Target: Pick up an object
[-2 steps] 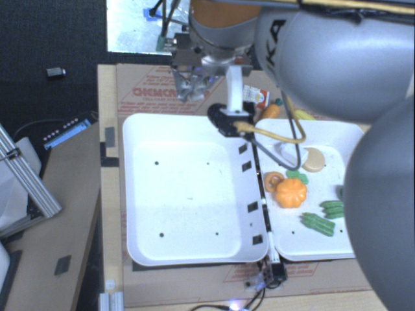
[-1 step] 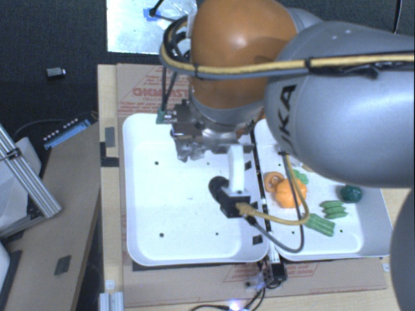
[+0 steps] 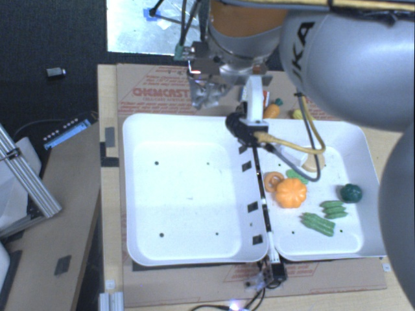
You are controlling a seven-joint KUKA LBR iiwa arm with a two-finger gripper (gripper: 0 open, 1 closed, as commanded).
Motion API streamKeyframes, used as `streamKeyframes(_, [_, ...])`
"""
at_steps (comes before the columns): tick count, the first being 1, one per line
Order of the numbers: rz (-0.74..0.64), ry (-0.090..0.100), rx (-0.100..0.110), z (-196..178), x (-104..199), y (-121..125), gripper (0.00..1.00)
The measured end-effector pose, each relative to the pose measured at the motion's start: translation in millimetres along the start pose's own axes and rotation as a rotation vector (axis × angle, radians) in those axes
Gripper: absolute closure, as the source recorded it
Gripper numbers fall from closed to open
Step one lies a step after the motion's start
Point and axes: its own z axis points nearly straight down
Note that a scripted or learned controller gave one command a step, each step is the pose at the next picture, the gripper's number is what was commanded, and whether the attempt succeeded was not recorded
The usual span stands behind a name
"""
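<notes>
The fingers of the gripper (image 3: 207,94) are too blurred for you to tell open from closed. The gripper hangs over the bins' far edge. The orange pumpkin-shaped plastic toy (image 3: 291,192) lies in the right shallow white bin (image 3: 347,241), not yet grasped, so the whole pick is yet to do.

Printed cardboard sheet (image 3: 155,91) far side; aluminium rails (image 3: 26,180) left; small grey block (image 3: 56,72) on dark floor (image 3: 45,18).

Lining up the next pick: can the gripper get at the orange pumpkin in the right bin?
Probably yes. The orange pumpkin lies uncovered, with only an orange ring against one side; the gripper hangs past the far rim of the bins.
</notes>
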Motion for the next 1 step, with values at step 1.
streamKeyframes(1, [-0.013,0.001,0.012,-1.6,28.7,-108.0,1.0])
